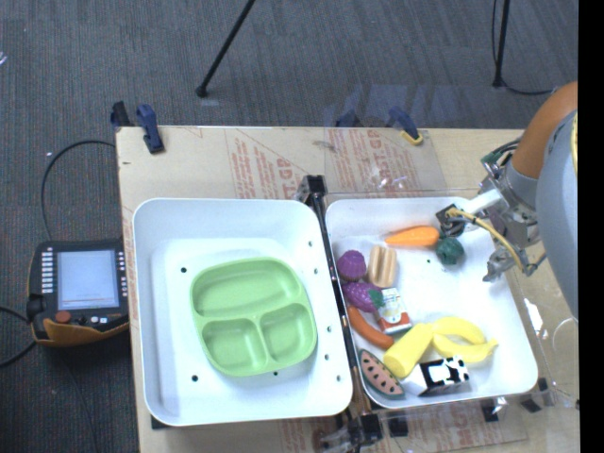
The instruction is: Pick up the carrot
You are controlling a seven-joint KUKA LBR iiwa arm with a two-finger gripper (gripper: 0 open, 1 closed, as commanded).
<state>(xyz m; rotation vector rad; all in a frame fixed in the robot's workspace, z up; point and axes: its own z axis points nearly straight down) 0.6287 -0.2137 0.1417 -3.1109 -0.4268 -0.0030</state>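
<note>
At the right edge of the frame you have the arm reaching in, with the gripper (505, 248) over the upper right part of the right bin (477, 295); its metal parts are jumbled at this angle, so you can't read how wide it stands, and nothing shows held in it. Your carrot (412, 237) lies flat in the upper middle of that bin, just left of the gripper, its thick end pointing right. A dark green ball (450, 251) sits just beside that end, slightly lower. Left of centre in the bin you see purple grapes (351, 264) touching a beige piece (382, 264), with a small carton (392, 308) and an orange sausage (370, 330) below them. A banana (439, 338) lies across the lower part, with a watermelon slice (380, 373) at the lower left corner and a black-and-white block (444, 374) beside it. The left bin (151, 253) holds a green divided plate (253, 314). Both bins rest on the bench (236, 159).
</note>
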